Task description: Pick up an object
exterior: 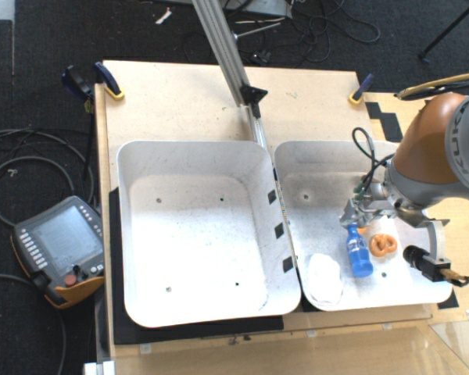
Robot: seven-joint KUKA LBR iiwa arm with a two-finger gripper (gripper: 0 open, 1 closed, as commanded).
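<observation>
Bottle is lying in right bin, pretzel just at its 3 o'clock, white lump at 7. Claw is hanging at its cap; finger state untellable. Advice: straddle the body, avoiding pretzel.

A pale wooden bench seen from above. Two shallow white bins rest on it side by side: the left bin, the right bin.

Matt speckled white plastic bins sit on a pale wooden bench.
</observation>
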